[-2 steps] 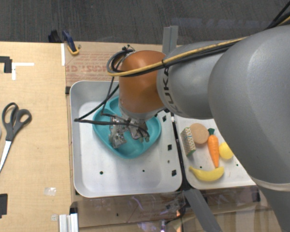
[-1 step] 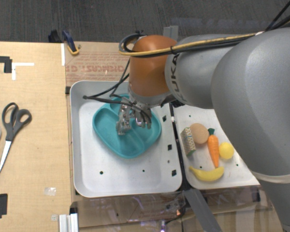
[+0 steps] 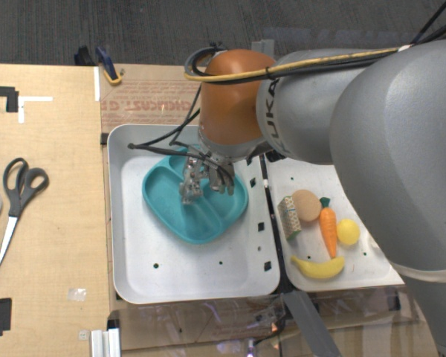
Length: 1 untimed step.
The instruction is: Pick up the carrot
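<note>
Camera view from above showed me my gripper [image 3: 201, 181] hanging over the teal plate [image 3: 171, 199] in the left bin [image 3: 130, 266]. I could not tell how the pincer stood, because it looked too small and blurry. The carrot [image 3: 328, 227] lay in the right bin [image 3: 372, 270], well apart from the gripper. It sat between a brown egg [image 3: 306, 204] and a lemon [image 3: 348, 232], just above a banana [image 3: 318, 267]. Scissors [image 3: 16, 199] rested on the bench [image 3: 44, 274] to the left.
</note>
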Motion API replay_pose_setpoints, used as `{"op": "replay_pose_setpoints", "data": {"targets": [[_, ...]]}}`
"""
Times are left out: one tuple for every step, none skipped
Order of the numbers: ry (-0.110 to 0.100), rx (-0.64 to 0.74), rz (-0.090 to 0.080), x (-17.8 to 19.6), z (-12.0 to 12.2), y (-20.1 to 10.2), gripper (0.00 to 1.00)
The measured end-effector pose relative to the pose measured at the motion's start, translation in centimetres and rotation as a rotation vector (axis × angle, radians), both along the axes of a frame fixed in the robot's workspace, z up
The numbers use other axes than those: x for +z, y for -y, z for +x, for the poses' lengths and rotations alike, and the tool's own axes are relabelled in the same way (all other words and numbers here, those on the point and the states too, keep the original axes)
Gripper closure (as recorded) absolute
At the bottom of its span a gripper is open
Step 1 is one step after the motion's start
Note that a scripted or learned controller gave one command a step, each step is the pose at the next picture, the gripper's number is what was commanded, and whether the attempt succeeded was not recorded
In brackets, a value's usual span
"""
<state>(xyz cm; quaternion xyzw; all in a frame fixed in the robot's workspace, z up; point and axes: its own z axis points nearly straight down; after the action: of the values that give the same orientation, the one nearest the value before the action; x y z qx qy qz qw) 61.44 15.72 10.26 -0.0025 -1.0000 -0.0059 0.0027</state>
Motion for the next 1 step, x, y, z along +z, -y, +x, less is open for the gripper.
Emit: {"op": "replay_pose_setpoints", "data": {"targets": [[0.004, 0.000, 0.000, 1.00, 0.12, 0.04, 1.00]]}}
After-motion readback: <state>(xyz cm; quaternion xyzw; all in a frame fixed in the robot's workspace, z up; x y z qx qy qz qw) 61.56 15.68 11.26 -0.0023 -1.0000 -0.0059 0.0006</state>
